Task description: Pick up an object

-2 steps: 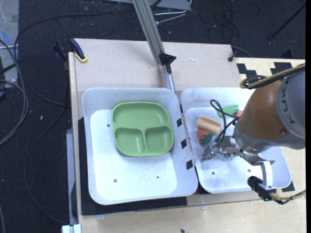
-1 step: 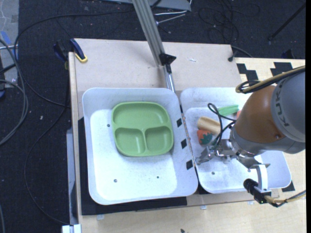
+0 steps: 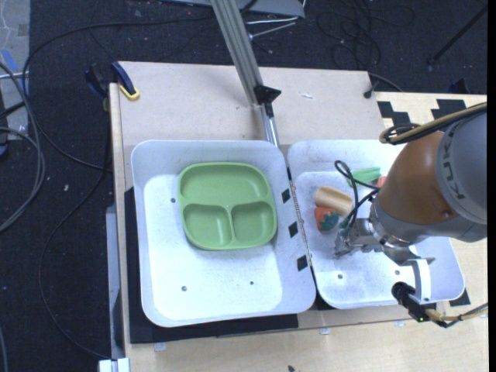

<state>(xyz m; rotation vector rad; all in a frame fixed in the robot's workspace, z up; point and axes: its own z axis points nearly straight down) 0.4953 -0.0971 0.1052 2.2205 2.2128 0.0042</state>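
gripper [image 3: 346, 244] hangs low in the right bin [image 3: 442, 281], just near of a small pile: a tan roll-shaped piece [image 3: 334, 199], an orange bit [image 3: 321, 216] and a teal bit [image 3: 332, 222]. nothing visibly sits in its grip. a green divided plate [image 3: 228, 205] lies in the left bin [image 3: 209, 289].

Left bin [image 3: 155, 208]: green tray [image 3: 228, 204] blocks rear, front floor open. Right bin [image 3: 310, 161]: arm [image 3: 422, 184] covers most.
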